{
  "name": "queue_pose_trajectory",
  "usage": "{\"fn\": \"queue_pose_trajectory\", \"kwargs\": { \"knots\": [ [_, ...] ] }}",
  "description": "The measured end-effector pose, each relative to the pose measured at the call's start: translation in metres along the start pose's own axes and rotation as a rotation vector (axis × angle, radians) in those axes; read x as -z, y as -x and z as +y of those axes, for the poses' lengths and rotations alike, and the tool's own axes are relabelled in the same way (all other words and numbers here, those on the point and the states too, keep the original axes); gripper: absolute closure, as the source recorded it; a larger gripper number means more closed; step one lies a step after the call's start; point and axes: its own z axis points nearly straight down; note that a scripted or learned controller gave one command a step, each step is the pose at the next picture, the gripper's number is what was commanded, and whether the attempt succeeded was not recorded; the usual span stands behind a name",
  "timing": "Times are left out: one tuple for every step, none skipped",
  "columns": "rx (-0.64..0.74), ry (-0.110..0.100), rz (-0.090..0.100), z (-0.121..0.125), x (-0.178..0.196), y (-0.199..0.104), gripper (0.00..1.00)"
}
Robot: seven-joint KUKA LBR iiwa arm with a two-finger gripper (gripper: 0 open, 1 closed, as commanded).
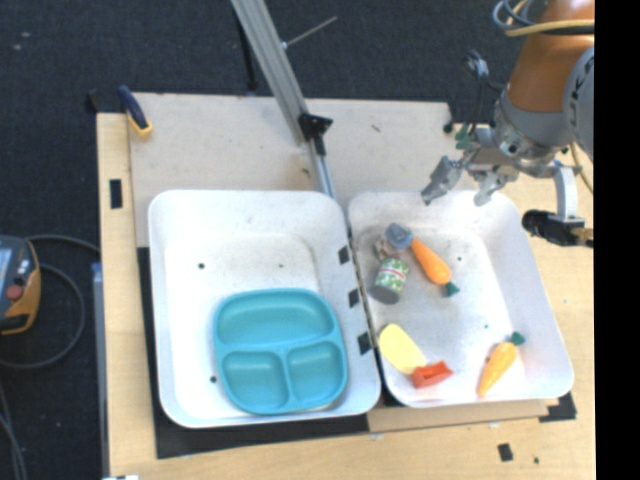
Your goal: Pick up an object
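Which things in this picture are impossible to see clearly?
- Small grey-capped bottle: label too small and blurred in the camera view.
- Grey arm with orange band: cut off by the right edge.
- Flat yellow piece: the red block overlaps one end; identity unclear.

Below the fingers [440, 183], the white bins [250, 228] look like smooth, faintly speckled plastic. The teal tray [280, 353] is glossy plastic; the carrots [430, 261] perhaps matt plastic. The bench [220, 143] resembles bare wood.

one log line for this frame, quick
gripper: open, nothing held | position: above right white bin far edge | nearest: orange toy carrot
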Motion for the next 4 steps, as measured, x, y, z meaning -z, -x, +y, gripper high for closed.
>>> {"fn": "queue_pose_trajectory", "kwargs": {
  "knots": [
    [0.002, 0.014, -0.001, 0.002, 0.009, 0.000, 0.00],
    [0.001, 0.010, -0.003, 0.002, -0.034, 0.006, 0.00],
    [0.000, 0.010, -0.003, 0.007, -0.093, 0.013, 0.00],
    [0.000, 0.016, -0.004, 0.008, -0.109, 0.014, 0.00]
  ]
}}
